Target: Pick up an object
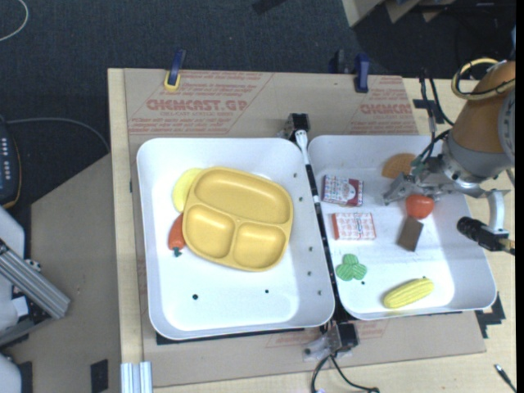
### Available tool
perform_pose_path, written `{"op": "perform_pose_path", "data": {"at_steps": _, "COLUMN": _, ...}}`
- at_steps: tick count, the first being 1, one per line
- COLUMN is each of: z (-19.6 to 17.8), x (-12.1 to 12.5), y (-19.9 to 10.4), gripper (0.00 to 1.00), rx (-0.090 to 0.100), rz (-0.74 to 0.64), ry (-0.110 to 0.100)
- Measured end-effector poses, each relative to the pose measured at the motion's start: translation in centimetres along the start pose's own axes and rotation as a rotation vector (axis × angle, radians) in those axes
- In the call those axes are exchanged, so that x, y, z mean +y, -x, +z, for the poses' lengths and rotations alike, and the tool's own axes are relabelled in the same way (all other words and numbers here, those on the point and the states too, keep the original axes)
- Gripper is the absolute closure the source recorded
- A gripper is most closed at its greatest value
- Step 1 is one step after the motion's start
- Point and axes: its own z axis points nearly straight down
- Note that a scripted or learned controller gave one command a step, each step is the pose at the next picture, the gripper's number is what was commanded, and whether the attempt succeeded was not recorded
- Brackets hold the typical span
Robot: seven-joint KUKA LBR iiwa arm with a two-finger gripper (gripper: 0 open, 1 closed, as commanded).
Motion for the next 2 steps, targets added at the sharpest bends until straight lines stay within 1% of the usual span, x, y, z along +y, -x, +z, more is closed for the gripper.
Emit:
{"op": "perform_pose_path", "data": {"at_steps": 1, "z": -1.2, "x": 0.1, "y": 0.0, "gripper": 1.00, "rx": -0.001, "rz": -0.001, "ry": 0.005}}
{"op": "perform_pose_path", "data": {"at_steps": 2, "z": -6.1, "x": 0.7, "y": -0.8, "gripper": 1.00, "rx": -0.003, "rz": 0.001, "ry": 0.009}}
